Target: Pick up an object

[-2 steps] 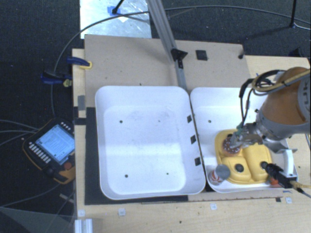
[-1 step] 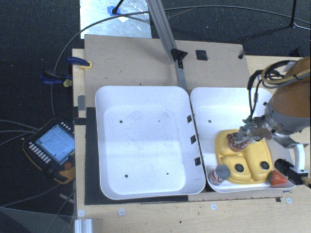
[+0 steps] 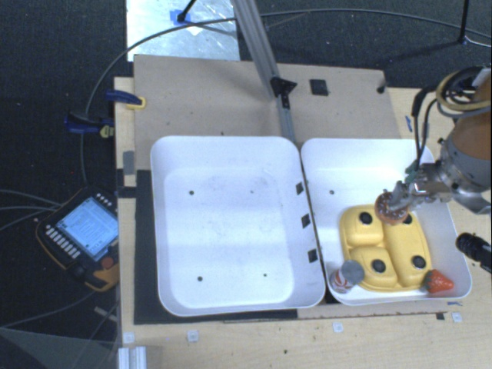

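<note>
Yellow moulded toy [image 3: 384, 248] | rigid, light, slick; take its raised edge | gripper [image 3: 393, 206] above it: you cannot tell its state

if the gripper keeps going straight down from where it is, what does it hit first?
Most likely the yellow object in the right bin. The gripper sits over its upper edge, near a dark hole. Depth is unclear from this slanted view, so it may already be touching.

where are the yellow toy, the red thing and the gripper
yellow toy [image 3: 400, 256], camera view, bare top surface
red thing [image 3: 439, 283], camera view, its middle, right bin's near corner
gripper [image 3: 393, 207], camera view, its tip above the toy
</note>
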`<state>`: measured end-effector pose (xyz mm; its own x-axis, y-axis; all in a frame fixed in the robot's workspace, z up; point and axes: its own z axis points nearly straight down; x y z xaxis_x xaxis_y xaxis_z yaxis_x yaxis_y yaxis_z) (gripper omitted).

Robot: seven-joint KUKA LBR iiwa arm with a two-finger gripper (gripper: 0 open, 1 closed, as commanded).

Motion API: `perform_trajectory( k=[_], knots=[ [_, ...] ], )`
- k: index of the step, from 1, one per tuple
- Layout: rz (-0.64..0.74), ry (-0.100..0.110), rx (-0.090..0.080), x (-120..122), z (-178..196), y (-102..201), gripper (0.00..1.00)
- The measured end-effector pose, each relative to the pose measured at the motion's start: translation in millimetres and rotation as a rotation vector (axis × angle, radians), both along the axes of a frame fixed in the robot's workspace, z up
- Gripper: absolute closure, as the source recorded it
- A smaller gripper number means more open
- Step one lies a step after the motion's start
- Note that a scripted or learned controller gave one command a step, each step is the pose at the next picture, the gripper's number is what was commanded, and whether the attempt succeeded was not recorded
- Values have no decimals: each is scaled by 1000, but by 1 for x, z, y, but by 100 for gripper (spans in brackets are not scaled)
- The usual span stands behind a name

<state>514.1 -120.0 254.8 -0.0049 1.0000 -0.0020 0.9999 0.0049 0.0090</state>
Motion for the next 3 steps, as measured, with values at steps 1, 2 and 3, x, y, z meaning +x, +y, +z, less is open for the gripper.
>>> perform_trajectory(
  k=[1,2,3],
  knots=[
    [0,5,1,1,18,0,100],
    [4,8,3,16,1,49,100],
    [4,7,3,32,-8,90,100]
  ],
)
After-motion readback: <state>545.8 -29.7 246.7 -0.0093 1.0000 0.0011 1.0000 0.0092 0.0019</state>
